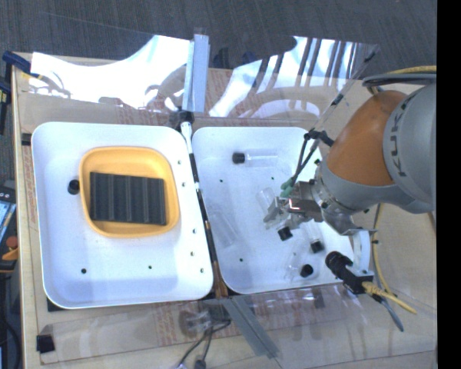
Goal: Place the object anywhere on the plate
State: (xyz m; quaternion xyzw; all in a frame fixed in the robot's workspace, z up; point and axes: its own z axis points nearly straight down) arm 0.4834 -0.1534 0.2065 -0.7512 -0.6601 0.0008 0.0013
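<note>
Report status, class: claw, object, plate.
Claw low over right white bin, among small clear black-capped pieces. Yellow plate with dark ribbed block sits in left bin.

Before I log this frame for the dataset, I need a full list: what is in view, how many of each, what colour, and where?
White bins: 2, white, side by side on the bench.
Plate: 1, yellow with a dark ridged centre, in the left bin.
Clear tube with a black cap: 1, transparent and black, upper part of the right bin.
Small black-capped pieces: several, black and clear, lower right of the right bin; exact count hard to tell.
Clear panels: reflective, standing behind the bins.
Arm: 1, grey with an orange band, reaching in from the right.
Gripper: 1, metallic, low over the right bin.
</note>
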